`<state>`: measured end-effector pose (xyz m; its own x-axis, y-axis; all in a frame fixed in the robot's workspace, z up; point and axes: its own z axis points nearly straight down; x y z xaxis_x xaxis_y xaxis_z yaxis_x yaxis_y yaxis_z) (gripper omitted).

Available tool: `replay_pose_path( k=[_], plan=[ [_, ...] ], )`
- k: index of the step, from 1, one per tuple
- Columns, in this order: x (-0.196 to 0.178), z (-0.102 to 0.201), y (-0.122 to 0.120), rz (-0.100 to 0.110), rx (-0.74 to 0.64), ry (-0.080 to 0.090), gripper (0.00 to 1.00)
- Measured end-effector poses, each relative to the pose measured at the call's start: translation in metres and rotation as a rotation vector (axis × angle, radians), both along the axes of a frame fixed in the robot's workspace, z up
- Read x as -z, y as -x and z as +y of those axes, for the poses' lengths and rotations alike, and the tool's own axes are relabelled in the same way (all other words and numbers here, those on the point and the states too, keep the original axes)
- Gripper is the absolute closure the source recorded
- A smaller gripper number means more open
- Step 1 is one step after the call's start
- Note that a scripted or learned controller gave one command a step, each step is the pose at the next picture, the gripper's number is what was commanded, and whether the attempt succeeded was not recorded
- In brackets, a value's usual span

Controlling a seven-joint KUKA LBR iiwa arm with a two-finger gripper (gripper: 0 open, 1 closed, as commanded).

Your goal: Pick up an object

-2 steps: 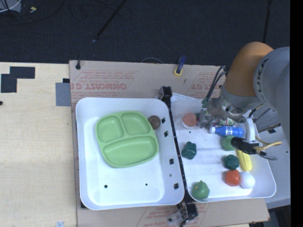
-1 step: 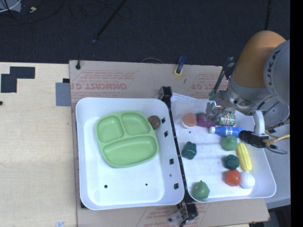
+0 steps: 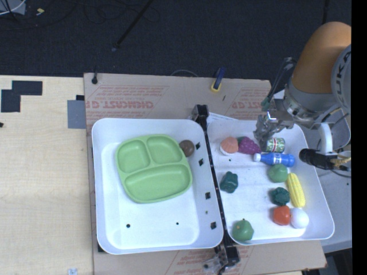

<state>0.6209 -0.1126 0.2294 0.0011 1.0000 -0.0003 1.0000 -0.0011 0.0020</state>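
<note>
Nearest, the right bin [image 3: 321, 225] holds a green apple [image 3: 243, 230], a white egg [image 3: 299, 218], a tomato [image 3: 281, 215] and a corn cob [image 3: 296, 189]. Farther up, a blue bottle [image 3: 276, 158] lies on its side, long axis across the bin, its white cap toward the left bin [image 3: 109, 234]. Just behind it sits a small can [image 3: 276, 145], the likely target, directly under the gripper [image 3: 268, 132]. Whether the gripper is spread or closed cannot be told; nothing is visibly held. The can lies almost straight below, so the move looks like a short drop.

Free room about the green pepper [image 3: 229, 182]

Bare floor lies below it for me; toys crowd its right.
</note>
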Motion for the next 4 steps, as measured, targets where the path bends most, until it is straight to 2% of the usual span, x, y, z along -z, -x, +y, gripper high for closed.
replay_pose_path(
  k=[2, 3, 4],
  plan=[
    [-0.003, 0.102, 0.035, 0.007, -0.004, -0.002, 1.00],
    [-0.002, 0.145, 0.042, 0.007, -0.005, -0.002, 1.00],
    [-0.001, 0.148, 0.033, 0.005, -0.001, -0.001, 1.00]
  ],
)
